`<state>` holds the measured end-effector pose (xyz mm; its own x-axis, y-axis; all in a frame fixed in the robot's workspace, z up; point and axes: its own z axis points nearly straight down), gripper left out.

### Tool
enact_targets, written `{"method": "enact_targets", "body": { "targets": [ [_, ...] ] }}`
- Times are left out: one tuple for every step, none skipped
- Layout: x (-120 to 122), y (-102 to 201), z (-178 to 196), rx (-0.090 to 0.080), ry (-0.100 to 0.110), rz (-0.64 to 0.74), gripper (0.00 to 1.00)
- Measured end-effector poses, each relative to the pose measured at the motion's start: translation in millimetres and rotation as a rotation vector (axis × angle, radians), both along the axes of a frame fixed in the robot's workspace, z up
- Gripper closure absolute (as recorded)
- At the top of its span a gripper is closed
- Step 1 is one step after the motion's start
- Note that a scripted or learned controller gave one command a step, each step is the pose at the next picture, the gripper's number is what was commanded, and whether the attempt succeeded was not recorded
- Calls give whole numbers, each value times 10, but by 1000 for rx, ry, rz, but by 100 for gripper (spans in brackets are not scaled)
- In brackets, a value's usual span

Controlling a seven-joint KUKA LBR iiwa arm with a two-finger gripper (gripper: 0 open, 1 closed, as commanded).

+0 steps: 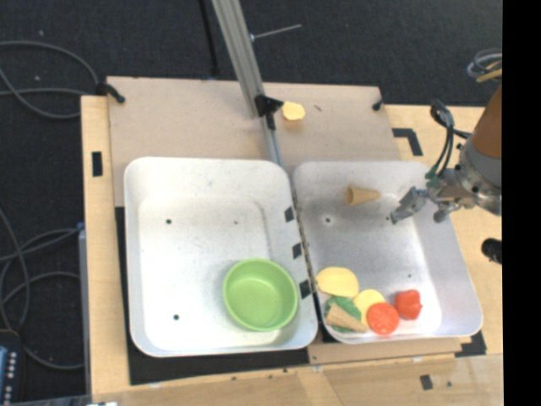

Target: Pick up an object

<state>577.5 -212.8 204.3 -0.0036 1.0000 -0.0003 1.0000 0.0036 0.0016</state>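
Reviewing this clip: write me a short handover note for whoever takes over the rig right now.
Tool: above the right bin's far right side, holding nothing.
Things: tan cone just left of the tool; toy food pile at the right bin's near edge; green bowl in the left bin.
Done: nothing picked.
Left: grasp one object; the cone is nearest.

Even, diffuse overhead light; soft shadows; mild glare on white bins (211,176); overall soft, low-resolution focus.

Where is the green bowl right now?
In the camera view, the green bowl sits in the left bin, at its near right corner, just across the divide from the toy food pile in the right bin.
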Motion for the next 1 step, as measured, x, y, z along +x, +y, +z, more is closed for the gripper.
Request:
{"method": "enact_targets", "body": {
  "targets": [
    [0,0,0,0,0,0,0]
  ]
}}
